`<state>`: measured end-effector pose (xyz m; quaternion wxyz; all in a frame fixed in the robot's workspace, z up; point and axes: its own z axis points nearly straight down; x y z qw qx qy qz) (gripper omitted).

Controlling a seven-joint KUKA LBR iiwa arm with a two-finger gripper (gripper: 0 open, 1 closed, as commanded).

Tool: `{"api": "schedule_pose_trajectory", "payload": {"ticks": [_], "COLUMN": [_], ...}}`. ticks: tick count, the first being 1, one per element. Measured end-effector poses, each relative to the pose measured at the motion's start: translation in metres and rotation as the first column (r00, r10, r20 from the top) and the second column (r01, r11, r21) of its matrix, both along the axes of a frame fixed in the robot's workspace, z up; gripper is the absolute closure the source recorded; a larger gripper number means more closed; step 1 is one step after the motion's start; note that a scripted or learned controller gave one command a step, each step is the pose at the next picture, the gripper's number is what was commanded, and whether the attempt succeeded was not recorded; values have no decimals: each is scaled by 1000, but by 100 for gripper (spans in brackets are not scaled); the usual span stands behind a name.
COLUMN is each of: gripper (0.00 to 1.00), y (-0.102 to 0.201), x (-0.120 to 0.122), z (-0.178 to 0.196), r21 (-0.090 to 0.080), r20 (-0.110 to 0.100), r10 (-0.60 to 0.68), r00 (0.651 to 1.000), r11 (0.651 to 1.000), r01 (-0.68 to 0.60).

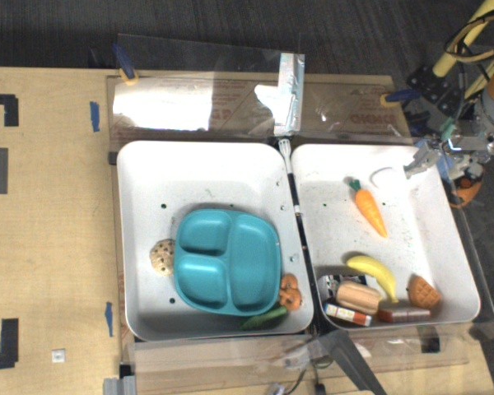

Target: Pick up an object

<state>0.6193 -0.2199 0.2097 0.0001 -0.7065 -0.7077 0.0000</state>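
Two white bins sit side by side, the left bin (pixel 140 171) and the right bin (pixel 329 167). Biggest thing in either is a teal divided plate (pixel 227 260) in the left bin, with a speckled cookie (pixel 161 256) touching its left edge. The right bin holds the likelier picks: a banana (pixel 375 273) near the front, a carrot (pixel 370 208) lying alone mid-bin, and a brown pastry-like piece (pixel 422 291) in the front right corner (the clutter beside the banana is too jumbled to name). The gripper (pixel 445 151) hangs at the right bin's far right rim; whether its fingers are parted or closed cannot be told, and nothing is visibly held. The carrot is probably nearest: it lies left of the gripper and nearer the front, long axis slanting from green top at upper left to tip at lower right
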Motion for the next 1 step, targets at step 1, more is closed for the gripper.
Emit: {"api": "schedule_pose_trajectory", "payload": {"ticks": [1], "gripper": [0], "y": [67], "x": [-76], "z": [-89], "r21": [2], "r20": [-7], "r10": [-50], "r00": [999], "r11": [999], "r01": [50]}}
